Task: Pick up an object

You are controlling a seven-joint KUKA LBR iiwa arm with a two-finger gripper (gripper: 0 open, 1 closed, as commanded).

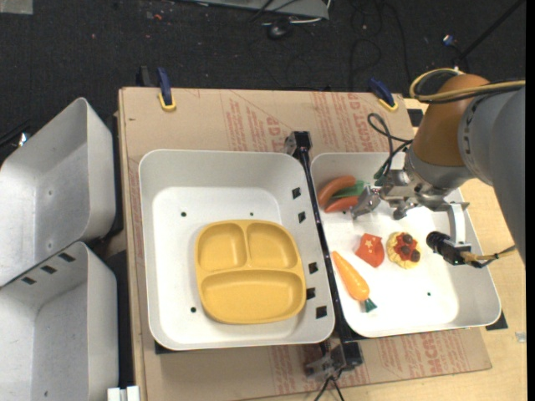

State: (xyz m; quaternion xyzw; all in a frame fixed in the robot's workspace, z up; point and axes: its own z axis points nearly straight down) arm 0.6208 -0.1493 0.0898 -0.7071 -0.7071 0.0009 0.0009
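Cardboard covers the bench under both bins. My gripper [380,200] hangs over the right bin [468,307], fingers spread, pinching nothing, just beside the red-and-green toy [341,190]. I'd centre over that toy, then descend straight before closing.

arm [489,132] cut off at right edge, red-green toy [341,191] partly behind gripper [380,203]

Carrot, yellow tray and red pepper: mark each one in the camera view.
carrot [352,277], camera view, middle of its orange body.
yellow tray [249,302], camera view, floor of its large front compartment.
red pepper [371,250], camera view, centre of its red flesh.
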